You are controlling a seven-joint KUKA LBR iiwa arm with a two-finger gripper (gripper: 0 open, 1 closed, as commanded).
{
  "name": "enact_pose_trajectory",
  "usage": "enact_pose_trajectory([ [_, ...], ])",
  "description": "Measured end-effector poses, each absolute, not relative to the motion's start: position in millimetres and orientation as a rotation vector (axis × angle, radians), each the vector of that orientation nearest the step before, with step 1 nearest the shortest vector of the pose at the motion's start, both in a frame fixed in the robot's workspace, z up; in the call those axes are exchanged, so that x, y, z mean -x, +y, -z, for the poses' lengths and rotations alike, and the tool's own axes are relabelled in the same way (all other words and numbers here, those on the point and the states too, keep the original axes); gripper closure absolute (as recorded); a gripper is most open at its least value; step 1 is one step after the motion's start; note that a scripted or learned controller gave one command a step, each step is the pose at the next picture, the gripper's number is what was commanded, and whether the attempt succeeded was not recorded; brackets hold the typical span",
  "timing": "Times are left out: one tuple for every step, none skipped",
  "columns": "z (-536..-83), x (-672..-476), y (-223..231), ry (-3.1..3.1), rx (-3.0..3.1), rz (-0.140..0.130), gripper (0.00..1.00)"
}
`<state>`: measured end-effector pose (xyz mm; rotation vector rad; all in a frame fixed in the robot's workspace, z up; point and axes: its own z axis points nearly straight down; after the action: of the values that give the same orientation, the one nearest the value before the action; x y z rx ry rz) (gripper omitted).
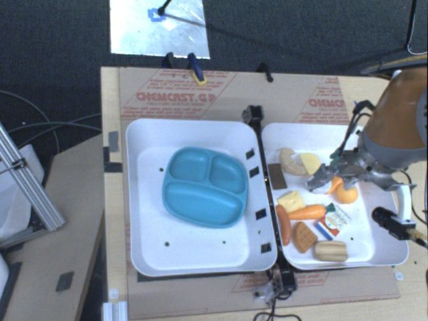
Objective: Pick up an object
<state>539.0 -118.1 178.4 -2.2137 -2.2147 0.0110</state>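
**Orange piece sits right under the gripper in the right bin**

Orange piece (346, 191), rounded and smooth like toy fruit, lies in the right bin (381, 246) just below and slightly right of the gripper (329, 177), touching or nearly touching it. I judge it the nearest candidate to pick. I see the gripper low over the bin, its grey metal parts pointing toward the left, but I cannot tell how far apart it stands or whether it has anything in it.

Other toy food crowds close by: a pale yellow wedge (309, 162) and a beige lump (289, 159) up and left of the gripper, a long carrot (306, 212) lying roughly left to right below it, a sausage (283, 224) running near vertical, a tan cracker (304, 236), a small printed packet (331, 223) and a bread roll (330, 251) near the front wall. All look like matte plastic.

In the left bin (150, 172) a blue divided plate (204, 186) rests well apart from the gripper. Both bins stand on the worktop (294, 92), covered with brown printed board.
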Motion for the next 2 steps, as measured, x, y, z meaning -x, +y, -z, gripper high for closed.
enact_pose_trajectory([
  [-185.3, -542.2, -117.9, -2.225, 2.218, 0.002, 0.00],
  [-127.7, -550.5, -116.5, -2.222, 2.219, 0.000, 0.00],
])
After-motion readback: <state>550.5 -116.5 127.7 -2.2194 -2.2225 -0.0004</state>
